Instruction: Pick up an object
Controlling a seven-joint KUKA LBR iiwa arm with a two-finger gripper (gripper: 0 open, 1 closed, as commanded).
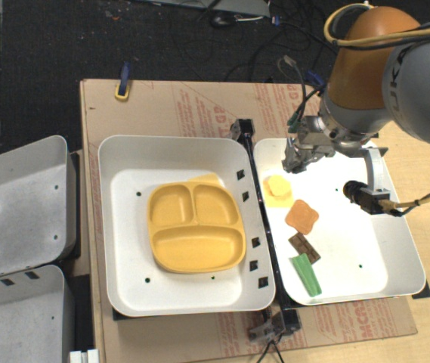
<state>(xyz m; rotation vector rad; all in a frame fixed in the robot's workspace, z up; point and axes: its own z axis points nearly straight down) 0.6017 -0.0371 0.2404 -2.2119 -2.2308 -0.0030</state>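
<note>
Objects for picking lie in the right bin [396, 263]: a yellow piece [278, 188], an orange piece [302, 216], a brown piece [304, 247], a green stick [305, 274]. Left bin [116, 203] holds a yellow tray [196, 228]. Above the yellow piece, the fingers [296, 159] hang; whether they're wide or narrow, I cannot tell.

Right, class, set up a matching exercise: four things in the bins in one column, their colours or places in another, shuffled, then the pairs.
Things:
1. tray
2. stick
3. orange piece
4. yellow piece

Descriptions:
A. green
B. sits in the left bin
C. nearest the hand
D. between the yellow piece and the brown piece

Pairs: 1-B, 2-A, 3-D, 4-C
</note>
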